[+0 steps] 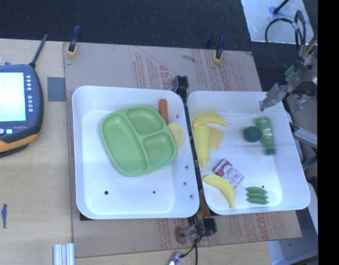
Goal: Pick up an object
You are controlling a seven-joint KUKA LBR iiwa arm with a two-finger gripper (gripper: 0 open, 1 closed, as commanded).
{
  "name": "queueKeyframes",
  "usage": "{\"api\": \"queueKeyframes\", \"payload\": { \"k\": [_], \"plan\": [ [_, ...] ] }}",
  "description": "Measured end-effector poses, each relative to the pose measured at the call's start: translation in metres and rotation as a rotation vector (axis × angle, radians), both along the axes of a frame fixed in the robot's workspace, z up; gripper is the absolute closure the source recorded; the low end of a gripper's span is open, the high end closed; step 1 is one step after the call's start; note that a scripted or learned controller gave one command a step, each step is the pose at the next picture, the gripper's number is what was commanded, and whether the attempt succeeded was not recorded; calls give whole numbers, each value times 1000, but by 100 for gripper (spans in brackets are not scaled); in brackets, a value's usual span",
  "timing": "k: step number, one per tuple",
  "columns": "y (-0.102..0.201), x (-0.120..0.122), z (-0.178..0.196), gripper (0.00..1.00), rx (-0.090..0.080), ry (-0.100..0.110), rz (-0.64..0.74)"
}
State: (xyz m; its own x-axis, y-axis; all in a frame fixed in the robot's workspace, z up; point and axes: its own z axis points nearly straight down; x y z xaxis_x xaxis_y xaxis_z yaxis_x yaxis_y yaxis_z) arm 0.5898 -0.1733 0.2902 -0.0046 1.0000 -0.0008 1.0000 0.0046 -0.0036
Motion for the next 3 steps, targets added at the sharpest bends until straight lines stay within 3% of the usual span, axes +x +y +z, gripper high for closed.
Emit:
{"api": "queueKeyframes", "payload": {
  "k": [1, 2, 3],
  "plan": [
    [-25, 29, -148, 0, 0, 3, 0],
    [-20, 36, -183, 0, 2, -11, 5],
    [-30, 30, -188, 0, 9, -22, 11]
  ]
}}
